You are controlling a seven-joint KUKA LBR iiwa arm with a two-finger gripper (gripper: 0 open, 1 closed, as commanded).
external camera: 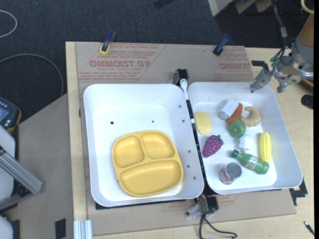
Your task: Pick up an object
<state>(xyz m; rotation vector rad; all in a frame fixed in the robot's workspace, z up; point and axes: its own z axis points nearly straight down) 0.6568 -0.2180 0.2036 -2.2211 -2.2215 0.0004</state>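
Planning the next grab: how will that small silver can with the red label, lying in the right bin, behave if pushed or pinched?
The small silver can with the red label lies on its side, so a nudge would probably roll it, perhaps against the green plastic bottle close beside it. Its round metal wall looks smooth and may slip. It looks stiff, unlikely to crush.

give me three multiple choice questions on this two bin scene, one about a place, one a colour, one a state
1. Where does the yellow divided tray lie?
A. left bin
B. right bin
C. bare bench

2. What colour is the bottle lying near the can?
A. red
B. green
C. blue

3. How do the fingers of the gripper stand?
A. shut on the corn
B. spread apart with nothing between them
C. shut on the grapes

Key: 1 A, the tray sits on the left bin's floor. 2 B, its body is green. 3 B, the gripper hangs over the right bin's far edge, fingers apart and empty.
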